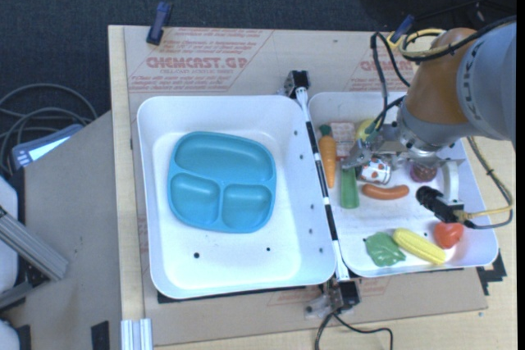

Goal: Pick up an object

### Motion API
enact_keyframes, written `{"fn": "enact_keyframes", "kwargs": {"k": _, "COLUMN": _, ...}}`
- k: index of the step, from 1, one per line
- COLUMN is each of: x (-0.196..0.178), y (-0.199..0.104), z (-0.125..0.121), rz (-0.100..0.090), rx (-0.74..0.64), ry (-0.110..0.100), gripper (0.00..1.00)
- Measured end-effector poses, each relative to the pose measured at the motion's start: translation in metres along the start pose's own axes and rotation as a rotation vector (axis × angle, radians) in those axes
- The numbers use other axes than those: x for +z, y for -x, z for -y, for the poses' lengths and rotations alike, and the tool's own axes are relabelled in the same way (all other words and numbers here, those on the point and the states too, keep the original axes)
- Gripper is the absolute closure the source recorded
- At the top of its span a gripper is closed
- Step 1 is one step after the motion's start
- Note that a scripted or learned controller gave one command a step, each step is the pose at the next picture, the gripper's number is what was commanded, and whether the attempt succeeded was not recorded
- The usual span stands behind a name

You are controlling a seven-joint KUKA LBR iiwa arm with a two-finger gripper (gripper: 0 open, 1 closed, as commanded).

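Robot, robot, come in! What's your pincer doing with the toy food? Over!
Pincer low over right bin, grip unclear. Nothing seen held. Carrot, green pickle, sausage crowd close beside it.

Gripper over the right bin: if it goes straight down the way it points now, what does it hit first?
Most likely the small white and red toy right under the gripper, just above the sausage. Depth is hard to judge from this slanted view.
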State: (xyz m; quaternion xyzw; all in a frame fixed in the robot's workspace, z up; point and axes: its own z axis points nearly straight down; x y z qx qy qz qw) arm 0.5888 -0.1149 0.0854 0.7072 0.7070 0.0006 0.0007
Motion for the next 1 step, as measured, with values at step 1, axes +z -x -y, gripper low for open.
{"fn": "enact_keyframes", "kwargs": {"k": 1, "x": -0.0105, "y": 0.0001, "z": -0.0008, "rz": 0.001, "rx": 0.001, "ry": 0.003, "gripper": 1.00}}
